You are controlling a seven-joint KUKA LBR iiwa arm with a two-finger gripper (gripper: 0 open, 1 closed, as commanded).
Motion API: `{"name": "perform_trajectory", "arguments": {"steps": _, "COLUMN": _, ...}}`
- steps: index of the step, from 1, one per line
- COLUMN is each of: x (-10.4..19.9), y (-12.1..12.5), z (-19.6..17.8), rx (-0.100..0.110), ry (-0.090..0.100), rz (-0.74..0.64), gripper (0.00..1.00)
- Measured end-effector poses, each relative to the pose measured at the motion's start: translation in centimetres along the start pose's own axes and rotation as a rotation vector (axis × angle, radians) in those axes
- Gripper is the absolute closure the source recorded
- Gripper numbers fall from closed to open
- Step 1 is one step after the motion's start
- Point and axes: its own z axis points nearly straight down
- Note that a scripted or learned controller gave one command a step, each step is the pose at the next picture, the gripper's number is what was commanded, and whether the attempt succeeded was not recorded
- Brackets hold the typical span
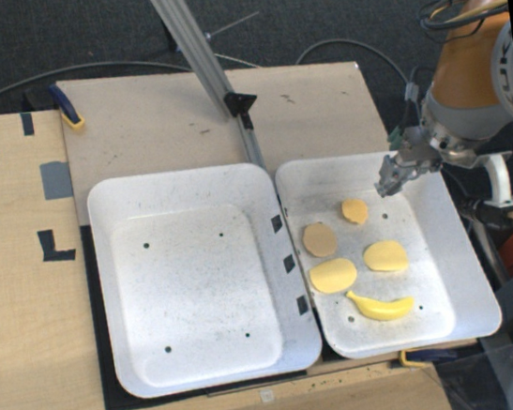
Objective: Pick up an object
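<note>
The right bin point(460, 303) holds several food-like pieces. A small orange-yellow round piece point(355, 211) lies near its upper middle. A tan disc point(319, 239) sits to its lower left. A yellow oval point(333, 276) and another yellow oval point(386, 256) lie below, and a yellow banana point(383, 307) lies near the front. My gripper point(389, 181) hangs over the upper right part of this bin, just right of and above the small round piece. Nothing shows between its fingers.
The left bin point(191, 275) stands beside the right one. A slanted metal pole point(202, 55) with a black clamp rises behind the bins. Cables run across the dark floor at the back. A blue-yellow tool point(67, 107) lies at the board's far left corner.
</note>
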Motion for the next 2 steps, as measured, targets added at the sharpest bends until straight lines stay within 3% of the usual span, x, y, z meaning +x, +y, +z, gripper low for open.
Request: {"name": "perform_trajectory", "arguments": {"steps": 2, "x": 11.3, "y": -2.7, "z": 0.6, "rx": 0.002, "ry": 0.001, "rz": -0.002, "gripper": 1.00}}
